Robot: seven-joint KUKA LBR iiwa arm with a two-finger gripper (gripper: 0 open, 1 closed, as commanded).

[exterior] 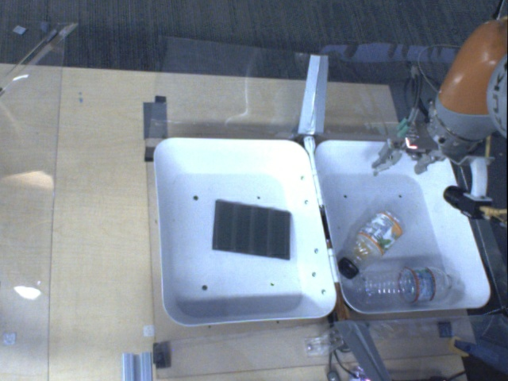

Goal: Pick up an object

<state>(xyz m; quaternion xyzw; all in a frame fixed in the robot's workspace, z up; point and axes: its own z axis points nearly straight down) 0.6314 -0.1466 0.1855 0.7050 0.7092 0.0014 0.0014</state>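
Gripper (405,155) hovers over right bin (468,236) far edge, fingers spread, holding nothing; two clear bottles (379,235) lie below; probably light, slippery, crushable; grasp mid-body across the width

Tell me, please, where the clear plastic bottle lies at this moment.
The clear plastic bottle lies on its side in the right bin, along its near edge, just below the small labelled bottle.

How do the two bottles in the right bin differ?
The labelled bottle has a colourful wrap and a dark cap and lies diagonally; the clear bottle is bare, longer, and lies along the bin's near wall. Both are see-through plastic, lying on their sides in the right bin.
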